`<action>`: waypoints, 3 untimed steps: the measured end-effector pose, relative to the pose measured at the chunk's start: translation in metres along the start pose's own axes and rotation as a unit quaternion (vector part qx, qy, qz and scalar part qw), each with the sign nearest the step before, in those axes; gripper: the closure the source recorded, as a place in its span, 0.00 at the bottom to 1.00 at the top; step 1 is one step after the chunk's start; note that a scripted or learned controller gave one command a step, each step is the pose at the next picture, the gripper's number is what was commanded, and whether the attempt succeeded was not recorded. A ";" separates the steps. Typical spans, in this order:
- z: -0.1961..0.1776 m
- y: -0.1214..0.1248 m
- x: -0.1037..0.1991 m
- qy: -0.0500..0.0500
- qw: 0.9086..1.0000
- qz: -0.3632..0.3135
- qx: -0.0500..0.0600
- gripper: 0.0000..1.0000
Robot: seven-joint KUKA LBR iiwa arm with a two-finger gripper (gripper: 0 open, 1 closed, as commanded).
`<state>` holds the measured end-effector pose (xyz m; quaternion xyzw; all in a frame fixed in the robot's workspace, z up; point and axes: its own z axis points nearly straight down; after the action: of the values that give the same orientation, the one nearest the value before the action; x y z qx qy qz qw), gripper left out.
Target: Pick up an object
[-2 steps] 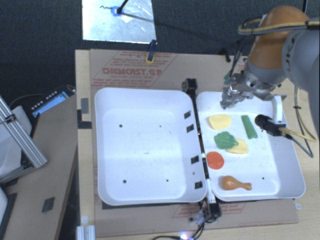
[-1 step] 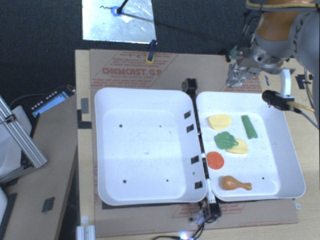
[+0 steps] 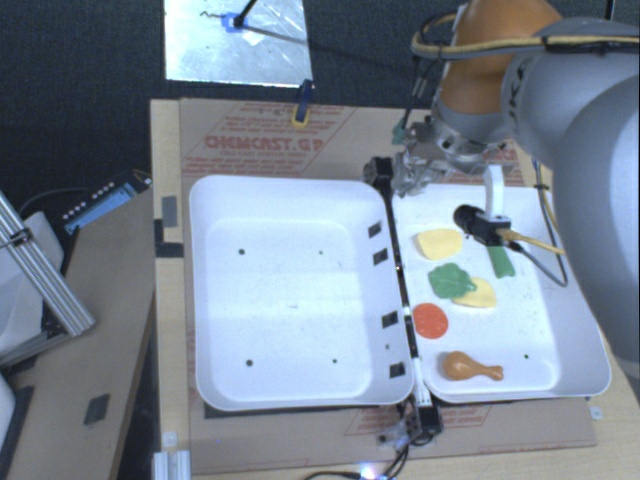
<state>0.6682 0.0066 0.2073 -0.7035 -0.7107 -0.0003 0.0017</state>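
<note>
Items I log from my remote station, nearest first: a brown drumstick (image 3: 470, 368) lying near the front edge of the right bin (image 3: 545, 343), its thin end pointing right; a red-orange disc (image 3: 430, 321) just behind it, close to the divider between the bins; a green leafy piece (image 3: 452, 279) beyond the disc, partly overlapping a pale yellow piece (image 3: 481, 295) on its right; a second flat yellow piece (image 3: 437, 243) further back, apart from the green one; a green stick (image 3: 500, 261) to that piece's right, lying at a slant; the left bin (image 3: 290, 298) alongside, on the same printed cardboard sheet (image 3: 262, 140) that covers the table (image 3: 110, 288); the jaws over the far left corner of the right bin, by the divider, well apart from every listed item, and I cannot tell whether they are open or closed; the grey arm (image 3: 590, 118) entering from the right; furthest back, a silver foil square (image 3: 235, 28)
</note>
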 end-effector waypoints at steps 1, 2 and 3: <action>-0.046 0.001 -0.036 -0.002 1.000 0.005 -0.004 1.00; -0.118 0.001 -0.040 -0.002 1.000 0.003 -0.006 1.00; 0.010 -0.002 -0.024 -0.001 1.000 0.003 0.004 1.00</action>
<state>0.6664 -0.0176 0.1972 -0.7055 -0.7087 0.0030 0.0038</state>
